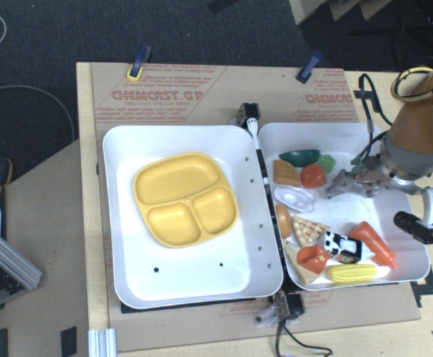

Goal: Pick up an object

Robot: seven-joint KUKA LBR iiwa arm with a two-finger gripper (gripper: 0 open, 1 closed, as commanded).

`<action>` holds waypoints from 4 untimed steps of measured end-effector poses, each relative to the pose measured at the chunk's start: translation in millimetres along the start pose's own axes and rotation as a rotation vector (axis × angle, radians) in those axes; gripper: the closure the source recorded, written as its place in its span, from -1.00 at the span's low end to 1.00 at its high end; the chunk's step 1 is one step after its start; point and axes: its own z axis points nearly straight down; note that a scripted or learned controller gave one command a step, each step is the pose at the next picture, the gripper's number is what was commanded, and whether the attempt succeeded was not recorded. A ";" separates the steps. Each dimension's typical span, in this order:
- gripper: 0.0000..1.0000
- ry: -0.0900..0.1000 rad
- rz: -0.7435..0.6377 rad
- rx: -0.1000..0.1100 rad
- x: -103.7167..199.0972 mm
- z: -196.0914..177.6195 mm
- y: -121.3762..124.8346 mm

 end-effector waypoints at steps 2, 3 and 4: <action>1.00 -0.004 0.000 -0.010 -6.0 -58.0 5.7; 1.00 -0.005 -0.001 -0.011 -7.4 -122.2 5.1; 1.00 -0.004 -0.001 -0.010 -7.6 -143.7 6.0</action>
